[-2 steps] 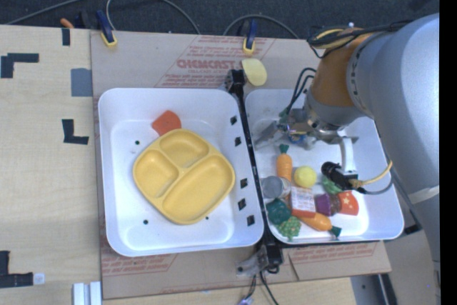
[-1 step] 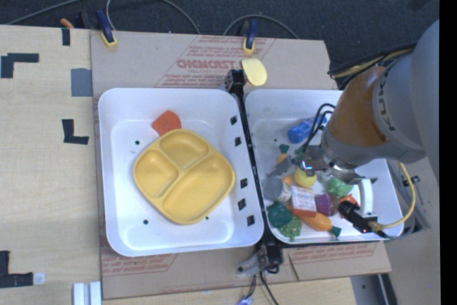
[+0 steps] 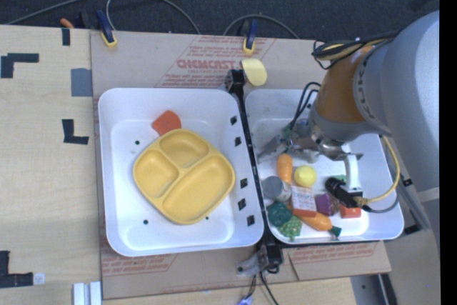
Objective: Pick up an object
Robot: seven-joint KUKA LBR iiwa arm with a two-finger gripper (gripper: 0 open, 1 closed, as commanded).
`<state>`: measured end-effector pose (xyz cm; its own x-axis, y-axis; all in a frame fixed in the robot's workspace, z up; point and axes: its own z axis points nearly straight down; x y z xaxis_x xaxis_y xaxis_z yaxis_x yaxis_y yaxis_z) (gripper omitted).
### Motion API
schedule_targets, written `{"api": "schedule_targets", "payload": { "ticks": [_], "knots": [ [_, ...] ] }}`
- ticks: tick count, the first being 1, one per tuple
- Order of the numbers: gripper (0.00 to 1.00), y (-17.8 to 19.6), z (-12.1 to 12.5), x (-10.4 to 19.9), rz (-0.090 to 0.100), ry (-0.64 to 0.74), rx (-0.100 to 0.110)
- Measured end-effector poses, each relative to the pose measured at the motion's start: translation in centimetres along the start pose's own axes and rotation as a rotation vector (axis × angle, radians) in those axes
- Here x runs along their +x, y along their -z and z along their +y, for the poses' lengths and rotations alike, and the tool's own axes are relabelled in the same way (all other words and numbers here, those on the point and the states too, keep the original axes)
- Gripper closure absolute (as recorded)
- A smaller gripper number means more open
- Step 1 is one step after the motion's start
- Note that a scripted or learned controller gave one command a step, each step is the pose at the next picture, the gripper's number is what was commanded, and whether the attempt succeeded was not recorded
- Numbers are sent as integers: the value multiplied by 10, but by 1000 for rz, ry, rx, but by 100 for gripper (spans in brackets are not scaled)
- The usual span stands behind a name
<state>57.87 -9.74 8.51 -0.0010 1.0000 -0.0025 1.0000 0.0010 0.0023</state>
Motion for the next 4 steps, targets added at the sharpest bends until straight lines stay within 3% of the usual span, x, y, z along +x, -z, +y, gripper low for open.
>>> {"api": "schedule_targets", "payload": {
  "ticks": [1, 2, 3, 4],
  "knots": [
    [0, 1, -47, 1, -1, -2, 1],
    [0, 0, 10, -5, 1, 0, 0],
    [0, 0, -35, -5, 1, 0, 2],
    [0, 0, 20, -2, 1, 1, 1]
  ]
}}
